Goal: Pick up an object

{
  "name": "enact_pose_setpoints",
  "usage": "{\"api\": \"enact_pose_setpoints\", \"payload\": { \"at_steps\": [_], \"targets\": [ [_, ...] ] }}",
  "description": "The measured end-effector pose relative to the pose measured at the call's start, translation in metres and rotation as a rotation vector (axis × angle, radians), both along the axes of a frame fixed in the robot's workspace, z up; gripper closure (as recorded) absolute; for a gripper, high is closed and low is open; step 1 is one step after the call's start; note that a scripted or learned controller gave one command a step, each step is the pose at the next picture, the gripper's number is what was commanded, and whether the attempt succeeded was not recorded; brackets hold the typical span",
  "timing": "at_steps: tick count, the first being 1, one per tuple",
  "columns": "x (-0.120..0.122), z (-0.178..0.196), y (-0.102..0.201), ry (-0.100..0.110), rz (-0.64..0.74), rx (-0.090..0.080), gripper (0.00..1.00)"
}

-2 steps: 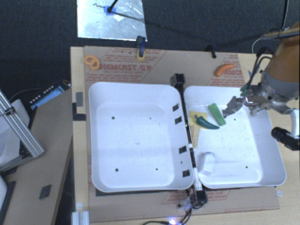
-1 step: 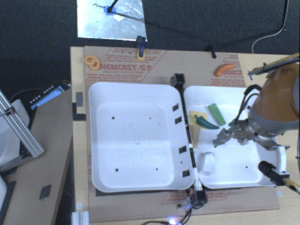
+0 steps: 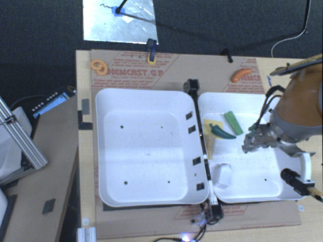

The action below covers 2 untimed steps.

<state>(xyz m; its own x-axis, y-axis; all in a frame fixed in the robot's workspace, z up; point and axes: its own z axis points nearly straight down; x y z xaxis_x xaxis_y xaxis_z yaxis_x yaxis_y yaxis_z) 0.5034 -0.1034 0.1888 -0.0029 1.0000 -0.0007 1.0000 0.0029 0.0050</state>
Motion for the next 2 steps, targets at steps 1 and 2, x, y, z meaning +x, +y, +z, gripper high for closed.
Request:
{"api": "enact_pose_setpoints", "payload": {
  "at_steps": [1, 2],
  "targets": [
    [-0.017, -0.108, 0.020, 0.005, -0.002, 0.001, 1.00],
    [0.024, 0.002, 0.073, -0.010, 0.008, 0.002, 1.00]
  ]
}}
